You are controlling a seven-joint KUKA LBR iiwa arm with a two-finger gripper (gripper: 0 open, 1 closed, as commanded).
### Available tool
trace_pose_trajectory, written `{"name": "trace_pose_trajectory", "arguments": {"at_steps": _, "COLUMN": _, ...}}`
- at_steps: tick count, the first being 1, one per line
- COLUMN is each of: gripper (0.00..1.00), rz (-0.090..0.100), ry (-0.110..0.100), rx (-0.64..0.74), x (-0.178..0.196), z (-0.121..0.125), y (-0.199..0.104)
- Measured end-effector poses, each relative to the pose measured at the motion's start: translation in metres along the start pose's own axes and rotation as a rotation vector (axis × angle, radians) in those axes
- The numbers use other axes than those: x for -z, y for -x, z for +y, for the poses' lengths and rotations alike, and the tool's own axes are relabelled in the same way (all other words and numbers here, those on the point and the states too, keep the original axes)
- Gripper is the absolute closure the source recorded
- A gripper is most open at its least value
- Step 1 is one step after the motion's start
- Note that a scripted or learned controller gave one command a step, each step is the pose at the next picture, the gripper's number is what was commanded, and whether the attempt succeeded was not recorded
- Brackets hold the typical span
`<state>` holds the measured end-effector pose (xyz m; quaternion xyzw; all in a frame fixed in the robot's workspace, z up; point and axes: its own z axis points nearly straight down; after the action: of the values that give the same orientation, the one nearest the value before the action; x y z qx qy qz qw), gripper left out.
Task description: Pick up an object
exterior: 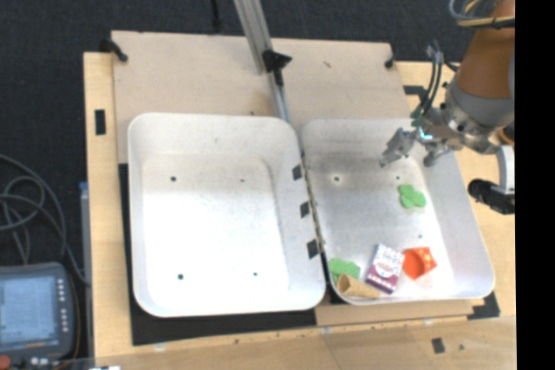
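The right bin holds a few small objects. A green piece lies near its middle right. Along the front edge sit a second green piece, a tan cone-like piece, a small purple and white box and an orange-red block. My gripper hangs over the far right part of this bin, above and behind the green piece, with its fingers spread apart and nothing between them.
The left bin lies beside the right one. A slanted metal pole rises from the bench behind the bins. A monitor and cables sit on the floor at lower left.
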<state>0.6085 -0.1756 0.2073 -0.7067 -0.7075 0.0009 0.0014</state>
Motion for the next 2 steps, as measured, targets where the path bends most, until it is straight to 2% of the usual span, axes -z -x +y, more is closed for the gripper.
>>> {"name": "trace_pose_trajectory", "arguments": {"at_steps": 1, "gripper": 0.00, "rz": -0.002, "ry": 0.004, "rx": 0.002, "x": 0.003, "z": 0.001, "y": 0.000}}
{"name": "trace_pose_trajectory", "arguments": {"at_steps": 2, "gripper": 0.00, "rz": -0.002, "ry": -0.001, "rx": -0.002, "x": -0.059, "z": 0.005, "y": 0.001}}
